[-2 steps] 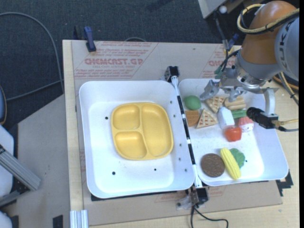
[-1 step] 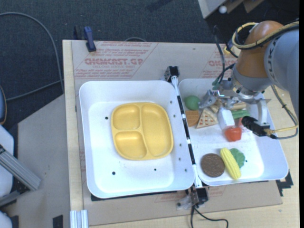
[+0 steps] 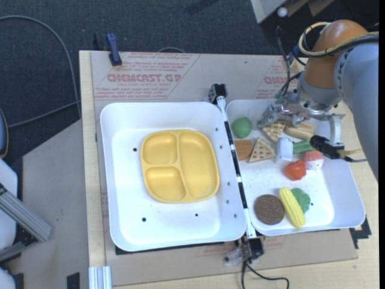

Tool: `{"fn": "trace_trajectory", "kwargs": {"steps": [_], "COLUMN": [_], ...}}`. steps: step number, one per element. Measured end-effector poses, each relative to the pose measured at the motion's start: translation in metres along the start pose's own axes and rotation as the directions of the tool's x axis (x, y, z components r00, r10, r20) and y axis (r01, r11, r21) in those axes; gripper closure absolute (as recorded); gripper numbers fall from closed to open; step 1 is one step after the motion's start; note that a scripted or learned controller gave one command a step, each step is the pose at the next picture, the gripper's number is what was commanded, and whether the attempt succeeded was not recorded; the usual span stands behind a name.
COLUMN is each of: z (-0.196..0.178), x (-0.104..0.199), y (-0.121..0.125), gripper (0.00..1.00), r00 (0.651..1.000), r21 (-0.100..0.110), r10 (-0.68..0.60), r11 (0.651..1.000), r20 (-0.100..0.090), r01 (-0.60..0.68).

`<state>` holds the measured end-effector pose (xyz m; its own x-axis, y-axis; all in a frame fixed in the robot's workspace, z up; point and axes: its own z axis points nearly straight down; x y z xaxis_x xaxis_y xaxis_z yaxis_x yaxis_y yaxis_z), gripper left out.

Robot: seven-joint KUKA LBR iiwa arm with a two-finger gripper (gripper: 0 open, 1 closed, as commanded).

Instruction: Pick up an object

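Note:
The right bin [image 3: 346, 188] holds several toy foods. A green ball [image 3: 242, 126] lies at its back left, with a pizza slice [image 3: 260, 152] and a tan cracker [image 3: 243, 148] just in front of it. At the back sit a lattice waffle piece [image 3: 274, 131] and a tan bread stick [image 3: 299, 131]. A red tomato [image 3: 295, 170], a white cylinder [image 3: 284, 150], a brown cookie [image 3: 269, 209] and a yellow corn cob [image 3: 293, 207] lie toward the front. My gripper [image 3: 277, 114] hangs low over the back of this bin, right above the waffle piece and bread stick.
The left bin [image 3: 120, 161] holds a yellow divided plate [image 3: 179, 164]. A black divider rail [image 3: 231, 155] runs between the bins. A red-and-white piece [image 3: 314, 159] and a green leafy toy [image 3: 304, 198] also lie in the right bin. The grey arm [image 3: 355, 71] crosses the back right corner.

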<state>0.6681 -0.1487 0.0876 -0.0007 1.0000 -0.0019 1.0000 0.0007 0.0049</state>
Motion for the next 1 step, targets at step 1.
{"fn": "trace_trajectory", "kwargs": {"steps": [1], "z": [-0.0097], "x": [0.0002], "y": [-0.0002], "gripper": [1.0], "r00": [1.0], "r21": [0.002], "r10": [0.0], "r11": [1.0], "r20": [0.0], "r01": [0.0]}}
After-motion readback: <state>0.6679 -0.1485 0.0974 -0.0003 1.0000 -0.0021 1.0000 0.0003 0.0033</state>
